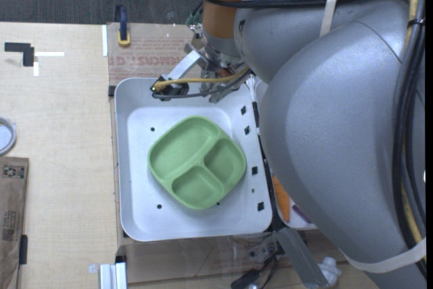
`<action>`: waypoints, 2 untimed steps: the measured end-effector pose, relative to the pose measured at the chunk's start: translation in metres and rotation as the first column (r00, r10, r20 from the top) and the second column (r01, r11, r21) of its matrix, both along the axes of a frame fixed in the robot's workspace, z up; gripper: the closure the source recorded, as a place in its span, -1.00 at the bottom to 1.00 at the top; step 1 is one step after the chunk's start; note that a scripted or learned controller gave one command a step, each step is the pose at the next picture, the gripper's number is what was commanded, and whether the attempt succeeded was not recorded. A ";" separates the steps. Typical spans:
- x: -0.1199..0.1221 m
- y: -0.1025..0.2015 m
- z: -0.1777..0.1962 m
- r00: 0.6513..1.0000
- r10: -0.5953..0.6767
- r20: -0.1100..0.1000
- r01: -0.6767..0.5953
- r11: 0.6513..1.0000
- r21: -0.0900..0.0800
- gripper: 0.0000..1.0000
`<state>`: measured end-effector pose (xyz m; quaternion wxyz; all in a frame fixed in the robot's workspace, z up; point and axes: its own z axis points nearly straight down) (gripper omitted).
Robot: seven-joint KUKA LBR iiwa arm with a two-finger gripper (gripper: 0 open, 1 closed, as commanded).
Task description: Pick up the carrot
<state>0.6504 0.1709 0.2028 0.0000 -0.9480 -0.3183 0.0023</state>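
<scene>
plate: smooth green plastic, three compartments | bin: shallow white, rounded | jaws: cannot tell

Two white bins: left bin and right bin, the second mostly covered. One green plate, with three compartments. One orange piece, too hidden to name. On the bench outside: one blue clamp, one tape roll, one brown paper bag, one black L-shaped mark. One grey arm, one gripper.
</scene>
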 end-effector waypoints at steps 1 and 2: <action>-0.015 -0.024 0.011 0.967 -0.253 0.002 0.253 0.967 -0.001 1.00; 0.002 -0.053 0.132 0.975 -0.223 0.003 0.223 0.975 0.000 1.00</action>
